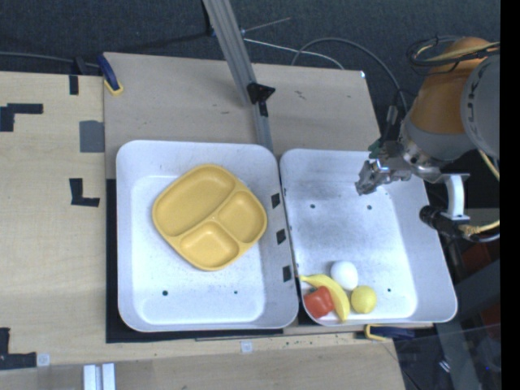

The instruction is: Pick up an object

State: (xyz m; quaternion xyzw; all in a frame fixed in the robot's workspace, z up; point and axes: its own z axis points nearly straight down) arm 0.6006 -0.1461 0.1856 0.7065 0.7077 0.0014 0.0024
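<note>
I see the arm (pixel 451 108) coming in from the upper right of the frame, its orange band high near the top right corner and the grey wrist angled down and to the left. The end effector (pixel 367 180) hangs over the upper right part of the right bin (pixel 406 242), close to that bin's upper rim. I cannot tell whether it is open or closed; it is small and dark from here, and I see nothing between its tips.

The objects sit bunched in the lower part of the right bin, well apart from the end effector: a white ball (pixel 344 274), a banana (pixel 331 292) curving below it, a red item (pixel 319 301) touching the banana on its left, and a yellow round fruit (pixel 363 299) just beside the banana on its right. They lie close to the bin's lower rim.

The middle of the right bin is bare speckled floor. The left bin (pixel 142 299) holds a yellow divided tray (pixel 209 216), tilted in the frame, in its upper half. The two bins meet at a central rim on the wooden surface (pixel 49 242).
</note>
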